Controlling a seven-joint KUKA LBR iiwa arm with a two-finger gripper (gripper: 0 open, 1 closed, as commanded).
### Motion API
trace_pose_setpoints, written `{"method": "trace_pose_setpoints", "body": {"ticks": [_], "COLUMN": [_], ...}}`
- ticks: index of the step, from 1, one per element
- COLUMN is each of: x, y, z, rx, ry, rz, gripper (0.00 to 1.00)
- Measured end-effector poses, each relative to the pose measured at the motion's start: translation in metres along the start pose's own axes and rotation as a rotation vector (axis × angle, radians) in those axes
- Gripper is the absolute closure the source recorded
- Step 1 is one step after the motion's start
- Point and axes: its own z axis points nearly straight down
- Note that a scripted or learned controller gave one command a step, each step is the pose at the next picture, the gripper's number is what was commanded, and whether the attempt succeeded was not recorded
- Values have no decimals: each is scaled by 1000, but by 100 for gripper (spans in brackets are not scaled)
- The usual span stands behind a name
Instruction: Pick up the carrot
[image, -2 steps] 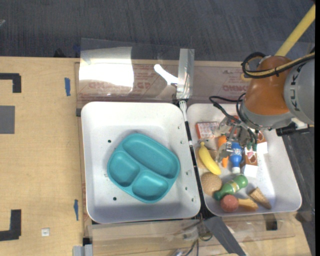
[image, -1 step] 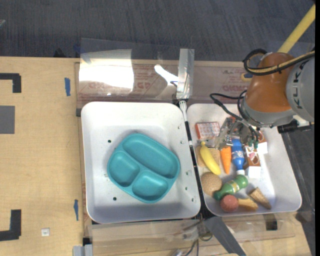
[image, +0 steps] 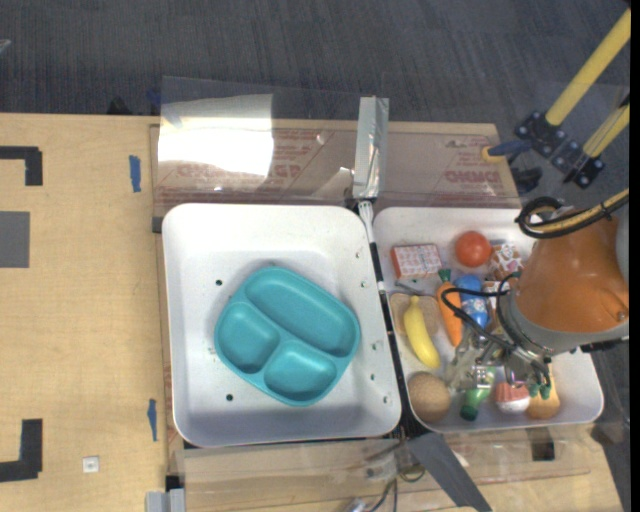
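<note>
Pale wooden surface (image: 70, 330) carries two white bins; the left bin (image: 190, 240) holds a teal divided plate (image: 288, 334). The carrot (image: 452, 318) lies in the right bin (image: 585, 405), between the banana (image: 421, 335) and the arm, not yet lifted. The pincer (image: 478, 368) hovers low just beside it; whether it is clenched or released cannot be told. Red print on the cardboard behind is unreadable.

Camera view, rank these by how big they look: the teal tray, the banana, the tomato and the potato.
1. Teal tray, by far the largest.
2. Banana.
3. Potato and tomato look about alike, so I won't rank them.
</note>
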Motion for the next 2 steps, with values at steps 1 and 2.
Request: {"method": "trace_pose_setpoints", "body": {"ticks": [1, 2], "x": [-43, -95], "y": [19, 19], "z": [-37, -45], "rx": [1, -1], "ry": [-9, -6], "rz": [5, 451], "gripper": [100, 100]}}
